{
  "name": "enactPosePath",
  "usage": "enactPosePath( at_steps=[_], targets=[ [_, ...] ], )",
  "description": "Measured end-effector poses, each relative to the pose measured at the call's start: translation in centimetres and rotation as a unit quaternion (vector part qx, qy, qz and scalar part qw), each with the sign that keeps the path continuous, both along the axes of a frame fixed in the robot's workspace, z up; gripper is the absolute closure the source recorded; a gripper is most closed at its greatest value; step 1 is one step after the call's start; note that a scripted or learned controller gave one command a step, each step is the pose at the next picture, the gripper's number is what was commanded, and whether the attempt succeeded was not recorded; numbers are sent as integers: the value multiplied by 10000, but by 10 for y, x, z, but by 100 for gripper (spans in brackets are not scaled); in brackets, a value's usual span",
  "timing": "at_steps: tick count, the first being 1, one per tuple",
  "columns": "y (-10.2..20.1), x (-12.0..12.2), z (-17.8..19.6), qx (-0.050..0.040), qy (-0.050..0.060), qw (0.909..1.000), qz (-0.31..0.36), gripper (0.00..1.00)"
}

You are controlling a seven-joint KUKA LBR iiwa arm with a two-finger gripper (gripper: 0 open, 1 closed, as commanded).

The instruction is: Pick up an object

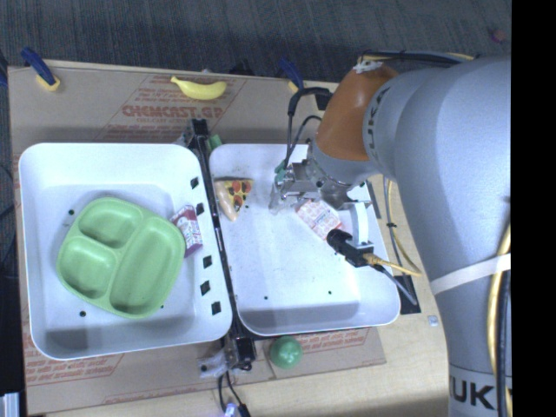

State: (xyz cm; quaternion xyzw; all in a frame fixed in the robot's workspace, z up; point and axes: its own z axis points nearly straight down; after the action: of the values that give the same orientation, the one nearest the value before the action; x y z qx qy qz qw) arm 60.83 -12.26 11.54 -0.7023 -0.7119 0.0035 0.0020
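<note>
End effector [291, 189] hanging low over the right bin [287, 311], near its back wall.

The arm is reaching in from the right, its end effector sitting just beside a red-and-white packet [318, 218] on the bin floor; whether it is open or closed cannot be told. A pizza-slice toy [233, 194] is lying near the bin's left wall. In the left bin [52, 320], a green divided plate [120, 257] is resting beside a small dark red packet [187, 226].

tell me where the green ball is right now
The small round green ball sits on the cardboard outside the bins, just below the right white plastic bin's lower-left corner.
</note>
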Motion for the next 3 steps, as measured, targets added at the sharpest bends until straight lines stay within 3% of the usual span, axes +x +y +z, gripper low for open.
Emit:
enactPosePath(
  at_steps=[1,2,3],
  targets=[
    [0,0,0,-3,2,10000,5,0],
    [-4,-69,-24,14,-11,10000,-35,0],
    [25,-28,-24,9,-22,10000,-23,0]
  ],
)
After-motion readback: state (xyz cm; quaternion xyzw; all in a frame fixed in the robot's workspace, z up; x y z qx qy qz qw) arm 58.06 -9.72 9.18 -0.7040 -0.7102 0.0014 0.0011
